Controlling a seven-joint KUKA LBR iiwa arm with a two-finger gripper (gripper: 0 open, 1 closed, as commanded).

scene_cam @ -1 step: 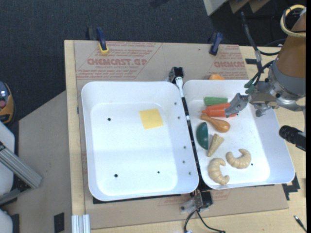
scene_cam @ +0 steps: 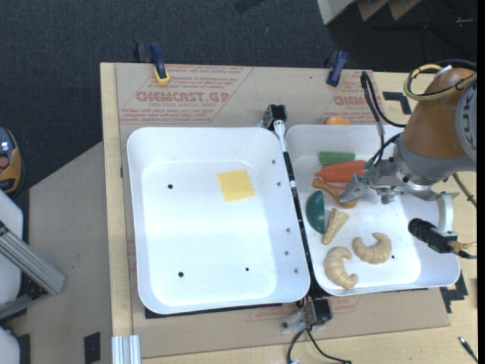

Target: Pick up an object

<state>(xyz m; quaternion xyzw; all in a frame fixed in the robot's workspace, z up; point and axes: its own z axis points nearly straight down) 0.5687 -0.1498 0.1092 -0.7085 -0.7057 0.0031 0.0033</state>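
Your claw (scene_cam: 350,196), grip state unclear, hovers by the orange carrot-shaped toy (scene_cam: 341,171); its crowding green neighbour at 12 o'clock risks a fumble.

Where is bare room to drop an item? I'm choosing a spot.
Left bin: bare all round the yellow square, widest toward its near edge. Right bin: crowded, with the gripper over carrot, green piece and croissants.

The gripper (scene_cam: 350,196) hangs over the right bin (scene_cam: 432,273); a long vegetable (scene_cam: 340,172) lies just behind it, a cone (scene_cam: 333,226) just in front, two croissants (scene_cam: 356,256) nearer the front wall. A flat square (scene_cam: 236,185) lies well left, in the left bin (scene_cam: 151,226).
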